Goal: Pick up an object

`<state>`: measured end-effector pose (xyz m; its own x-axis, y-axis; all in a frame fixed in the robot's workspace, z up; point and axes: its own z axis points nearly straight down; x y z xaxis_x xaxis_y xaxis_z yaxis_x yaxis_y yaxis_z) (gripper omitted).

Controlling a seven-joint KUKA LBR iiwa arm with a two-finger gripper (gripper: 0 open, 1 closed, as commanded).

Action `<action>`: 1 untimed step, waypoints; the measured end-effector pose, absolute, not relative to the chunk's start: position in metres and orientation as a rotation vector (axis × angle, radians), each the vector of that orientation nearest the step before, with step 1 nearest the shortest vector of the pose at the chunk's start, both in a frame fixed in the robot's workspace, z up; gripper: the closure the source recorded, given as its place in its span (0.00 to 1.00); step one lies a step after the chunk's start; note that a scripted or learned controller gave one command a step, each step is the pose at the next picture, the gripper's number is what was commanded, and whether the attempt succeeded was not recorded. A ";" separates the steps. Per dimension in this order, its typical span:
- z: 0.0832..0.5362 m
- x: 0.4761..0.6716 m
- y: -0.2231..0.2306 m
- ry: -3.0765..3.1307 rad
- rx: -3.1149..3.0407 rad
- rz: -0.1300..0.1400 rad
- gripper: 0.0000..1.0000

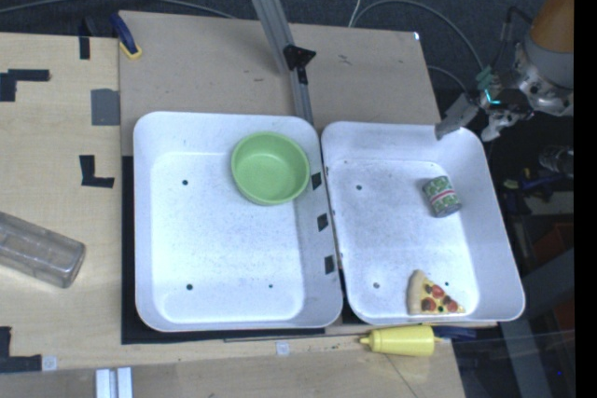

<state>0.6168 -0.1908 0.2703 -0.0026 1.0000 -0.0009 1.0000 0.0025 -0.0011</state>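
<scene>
Approach seems the step in hand: gripper (pixel 464 116) hangs over the right bin (pixel 378 242) at its one o'clock corner, holding nothing; I cannot tell how it is set. Nearest candidate, a small can (pixel 441 197), lies at three o'clock inside that bin; next move calls for descending over it. Its label is too blurred to read.
</scene>
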 end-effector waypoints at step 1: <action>0.270 0.617 -0.191 -2.224 -2.219 0.003 0.00</action>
<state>0.6168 -0.1907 0.2703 -0.0024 1.0000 -0.0013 1.0000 0.0024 -0.0014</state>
